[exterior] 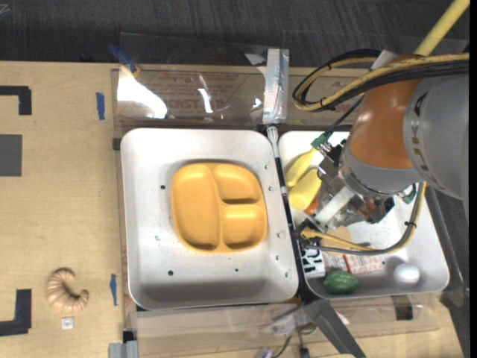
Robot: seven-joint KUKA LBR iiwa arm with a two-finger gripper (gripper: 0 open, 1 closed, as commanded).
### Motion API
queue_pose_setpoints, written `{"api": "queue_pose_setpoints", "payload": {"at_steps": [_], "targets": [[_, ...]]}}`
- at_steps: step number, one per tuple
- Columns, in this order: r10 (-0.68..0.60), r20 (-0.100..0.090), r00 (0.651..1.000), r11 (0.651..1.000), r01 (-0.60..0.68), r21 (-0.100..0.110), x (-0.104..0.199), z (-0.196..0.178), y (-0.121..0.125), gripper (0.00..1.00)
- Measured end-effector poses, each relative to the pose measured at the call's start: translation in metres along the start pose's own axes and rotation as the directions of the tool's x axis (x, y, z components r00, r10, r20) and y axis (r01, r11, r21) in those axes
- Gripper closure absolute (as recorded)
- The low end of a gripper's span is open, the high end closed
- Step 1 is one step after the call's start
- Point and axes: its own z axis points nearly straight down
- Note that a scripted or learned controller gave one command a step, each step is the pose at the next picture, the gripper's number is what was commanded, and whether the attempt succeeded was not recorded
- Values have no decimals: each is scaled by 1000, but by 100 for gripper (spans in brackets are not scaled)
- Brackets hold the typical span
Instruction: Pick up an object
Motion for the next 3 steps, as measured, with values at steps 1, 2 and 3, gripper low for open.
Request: {"api": "queue_pose_setpoints", "payload": {"at_steps": [1,2,3], "targets": [[-316,1,949,949,316,0,35,-13,21,100],[-526,1,850,850,526,5,10,32,39,100],[-933,1,359,359,933,-4,-9,-63,9,100]]}}
